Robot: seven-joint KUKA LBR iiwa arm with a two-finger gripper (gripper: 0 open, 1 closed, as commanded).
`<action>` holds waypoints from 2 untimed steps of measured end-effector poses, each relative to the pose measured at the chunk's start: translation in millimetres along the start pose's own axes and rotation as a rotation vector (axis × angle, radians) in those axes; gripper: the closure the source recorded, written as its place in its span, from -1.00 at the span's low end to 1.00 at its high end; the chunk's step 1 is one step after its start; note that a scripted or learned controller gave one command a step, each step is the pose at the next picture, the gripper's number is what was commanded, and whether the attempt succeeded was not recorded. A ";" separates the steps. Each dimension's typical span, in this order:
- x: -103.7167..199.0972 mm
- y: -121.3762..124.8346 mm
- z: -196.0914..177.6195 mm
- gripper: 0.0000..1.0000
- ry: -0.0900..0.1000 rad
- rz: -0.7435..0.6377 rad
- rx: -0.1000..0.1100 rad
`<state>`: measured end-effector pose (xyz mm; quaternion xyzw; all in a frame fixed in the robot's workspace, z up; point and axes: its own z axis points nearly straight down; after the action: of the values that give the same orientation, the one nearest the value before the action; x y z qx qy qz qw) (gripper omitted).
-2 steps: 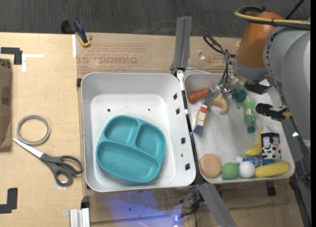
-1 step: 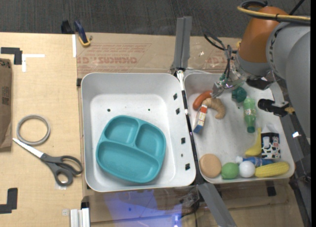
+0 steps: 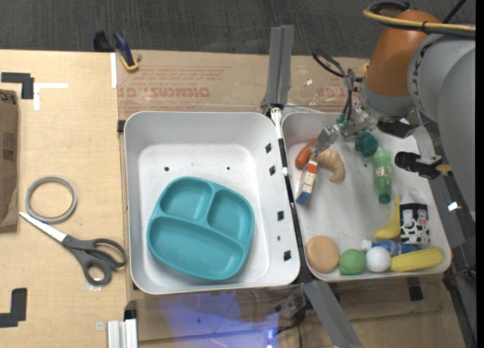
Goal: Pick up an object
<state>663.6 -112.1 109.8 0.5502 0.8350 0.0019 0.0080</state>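
My gripper (image 3: 338, 132) hangs low over the back of the right bin (image 3: 344, 222), just above a tan croissant (image 3: 331, 165) and an orange carrot-like piece (image 3: 304, 155). A teal toy (image 3: 367, 143) lies just right of it and a green bottle (image 3: 383, 171) in front of that. A white tube with a blue end (image 3: 308, 182) leans by the bin's left wall. Along the front lie a tan egg (image 3: 322, 253), a green ball (image 3: 352, 261), a white ball (image 3: 376, 259), a corn cob (image 3: 414, 260), a banana (image 3: 389, 225) and a cow-patterned carton (image 3: 413, 224).
The left bin (image 3: 144, 150) holds a teal divided plate (image 3: 200, 227). On the wooden bench to the left lie scissors (image 3: 79, 248) and a tape roll (image 3: 51, 197). A grey upright post (image 3: 278, 74) stands between the bins at the back.
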 end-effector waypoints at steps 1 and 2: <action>12.6 -19.0 17.7 -1.00 0.009 0.017 0.013; 11.6 -18.0 6.3 1.00 0.006 0.015 0.011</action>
<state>642.6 -108.6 103.2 0.5563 0.8310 -0.0010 0.0025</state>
